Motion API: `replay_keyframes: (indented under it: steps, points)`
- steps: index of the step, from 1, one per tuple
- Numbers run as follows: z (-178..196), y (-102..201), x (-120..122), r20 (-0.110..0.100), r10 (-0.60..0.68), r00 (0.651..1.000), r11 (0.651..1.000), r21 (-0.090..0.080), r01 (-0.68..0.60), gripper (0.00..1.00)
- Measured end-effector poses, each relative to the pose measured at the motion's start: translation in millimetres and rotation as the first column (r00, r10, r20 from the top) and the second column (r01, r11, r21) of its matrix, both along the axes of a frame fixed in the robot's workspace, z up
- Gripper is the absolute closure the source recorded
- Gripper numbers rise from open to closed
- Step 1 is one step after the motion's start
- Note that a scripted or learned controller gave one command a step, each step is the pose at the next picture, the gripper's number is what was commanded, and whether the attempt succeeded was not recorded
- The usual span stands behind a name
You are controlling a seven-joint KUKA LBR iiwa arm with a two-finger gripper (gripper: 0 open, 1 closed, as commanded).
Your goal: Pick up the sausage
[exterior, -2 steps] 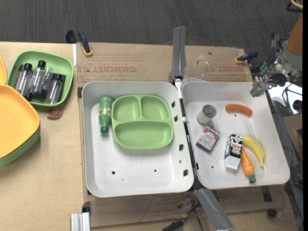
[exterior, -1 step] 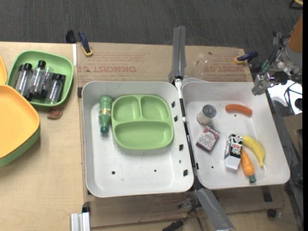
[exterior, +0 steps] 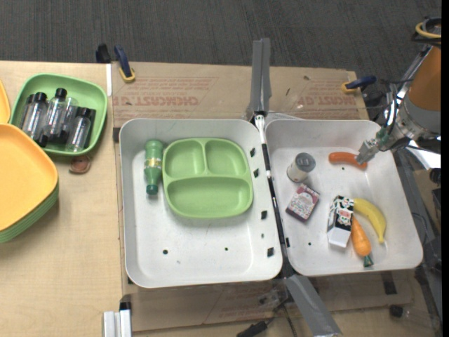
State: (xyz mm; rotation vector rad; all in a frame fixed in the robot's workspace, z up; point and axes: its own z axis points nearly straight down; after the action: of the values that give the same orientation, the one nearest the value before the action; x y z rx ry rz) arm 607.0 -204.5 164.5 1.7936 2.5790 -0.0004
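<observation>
Poised, the gripper (exterior: pixel 367 150) hovers at the sausage's (exterior: pixel 345 159) right end in the right bin (exterior: pixel 403 188); finger spread unreadable; an end-on pinch risks rolling it away.

Robotics lab bench, not a home. Two white bins (exterior: pixel 133 209) sit on cardboard sheeting (exterior: pixel 189 97) clamped (exterior: pixel 125 64) to a wooden table (exterior: pixel 63 286), metal framing post (exterior: pixel 261 76) between them, grey office carpet (exterior: pixel 210 12) beyond. Far left: green tray of sample bottles (exterior: pixel 59 114), stacked orange plates (exterior: pixel 24 181).
</observation>
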Motion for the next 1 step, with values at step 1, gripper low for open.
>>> replay_keyframes:
  steps: [1]
  points:
    - [9.2,-0.5,0.6,0.002,-0.003,1.000,1.000,-0.001,0.003,1.00]
